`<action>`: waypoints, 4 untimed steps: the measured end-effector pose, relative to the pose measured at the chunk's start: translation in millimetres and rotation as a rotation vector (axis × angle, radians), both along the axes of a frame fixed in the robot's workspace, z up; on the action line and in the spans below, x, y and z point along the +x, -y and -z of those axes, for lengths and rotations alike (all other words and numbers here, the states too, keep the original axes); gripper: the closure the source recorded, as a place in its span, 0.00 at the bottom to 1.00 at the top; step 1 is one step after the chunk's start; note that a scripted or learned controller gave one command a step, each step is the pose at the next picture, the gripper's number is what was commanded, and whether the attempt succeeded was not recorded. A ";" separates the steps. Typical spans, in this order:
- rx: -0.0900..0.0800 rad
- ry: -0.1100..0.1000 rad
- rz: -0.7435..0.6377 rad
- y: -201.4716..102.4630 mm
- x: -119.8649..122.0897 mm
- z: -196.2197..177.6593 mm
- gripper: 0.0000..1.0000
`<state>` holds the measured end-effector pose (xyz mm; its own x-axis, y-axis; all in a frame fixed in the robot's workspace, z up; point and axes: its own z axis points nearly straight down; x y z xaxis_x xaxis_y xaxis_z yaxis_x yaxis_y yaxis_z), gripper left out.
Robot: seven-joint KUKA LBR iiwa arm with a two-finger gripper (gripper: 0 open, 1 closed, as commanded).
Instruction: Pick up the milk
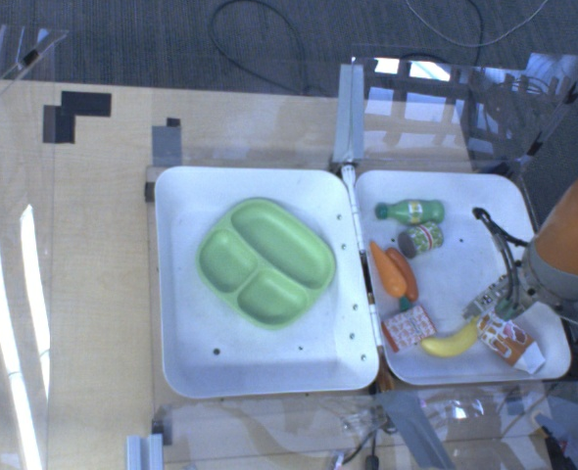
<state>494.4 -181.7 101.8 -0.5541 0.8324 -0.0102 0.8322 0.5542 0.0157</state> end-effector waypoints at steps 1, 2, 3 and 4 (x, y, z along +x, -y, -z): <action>0.002 -0.013 0.274 -55.0 -5.9 -90.2 1.00; 0.002 -0.013 0.274 -55.0 -5.9 -90.2 0.00; 0.002 -0.015 0.330 -16.1 -6.4 2.1 0.00; 0.002 -0.011 0.324 -17.3 -4.4 -8.4 1.00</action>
